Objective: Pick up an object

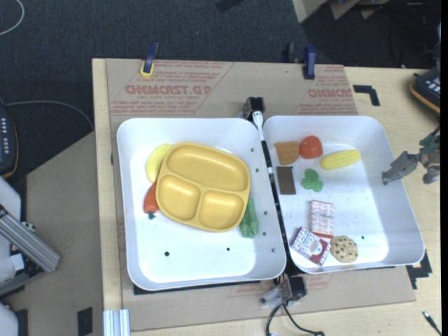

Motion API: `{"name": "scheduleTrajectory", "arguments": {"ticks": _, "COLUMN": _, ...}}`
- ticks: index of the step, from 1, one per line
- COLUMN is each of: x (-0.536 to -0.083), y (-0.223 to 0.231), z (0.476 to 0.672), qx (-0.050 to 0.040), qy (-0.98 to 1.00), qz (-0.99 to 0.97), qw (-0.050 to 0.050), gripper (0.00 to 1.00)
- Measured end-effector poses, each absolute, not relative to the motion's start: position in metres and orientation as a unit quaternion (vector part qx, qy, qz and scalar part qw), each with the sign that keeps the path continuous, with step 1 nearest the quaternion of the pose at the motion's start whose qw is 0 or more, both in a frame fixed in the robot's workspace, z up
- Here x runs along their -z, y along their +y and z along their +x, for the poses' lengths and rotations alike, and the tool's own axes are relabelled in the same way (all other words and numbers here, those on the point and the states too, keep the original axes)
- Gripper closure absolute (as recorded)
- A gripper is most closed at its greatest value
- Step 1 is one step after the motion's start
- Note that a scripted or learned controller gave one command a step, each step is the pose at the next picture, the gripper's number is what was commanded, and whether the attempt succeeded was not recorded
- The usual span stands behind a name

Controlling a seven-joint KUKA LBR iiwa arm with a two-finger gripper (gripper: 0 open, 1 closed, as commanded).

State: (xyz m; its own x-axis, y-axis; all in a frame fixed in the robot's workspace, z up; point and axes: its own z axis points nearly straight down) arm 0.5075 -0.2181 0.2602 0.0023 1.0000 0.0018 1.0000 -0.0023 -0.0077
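Hand at right bin's right rim, cut off by frame edge; cannot tell if open or closed, nothing seen held. Right bin items sit toward its left and upper parts: tomato, corn, broccoli, brown bar, cookie, two small cartons. Bare floor along right side. Left bin: yellow divided tray hides most of banana and carrot. Cardboard on table reads "CHEMCAST". Carton print illegible.
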Motion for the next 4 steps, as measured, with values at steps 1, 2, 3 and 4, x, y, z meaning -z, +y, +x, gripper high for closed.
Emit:
{"name": "scheduleTrajectory", "arguments": {"ticks": 1, "x": -0.264, "y": -0.218, "z": 0.509, "qx": 0.0000, "qy": -0.707, "qz": -0.707, "qw": -0.001, "gripper": 0.00}}
{"name": "scheduleTrajectory", "arguments": {"ticks": 2, "x": -0.200, "y": -0.217, "z": 0.509, "qx": -0.0014, "qy": -0.707, "qz": -0.707, "qw": 0.004, "gripper": 0.00}}
{"name": "scheduleTrajectory", "arguments": {"ticks": 3, "x": -0.150, "y": -0.209, "z": 0.501, "qx": -0.0011, "qy": -0.707, "qz": -0.707, "qw": 0.004, "gripper": 0.00}}
{"name": "scheduleTrajectory", "arguments": {"ticks": 4, "x": -0.106, "y": -0.204, "z": 0.504, "qx": -0.0009, "qy": -0.707, "qz": -0.707, "qw": 0.003, "gripper": 0.00}}
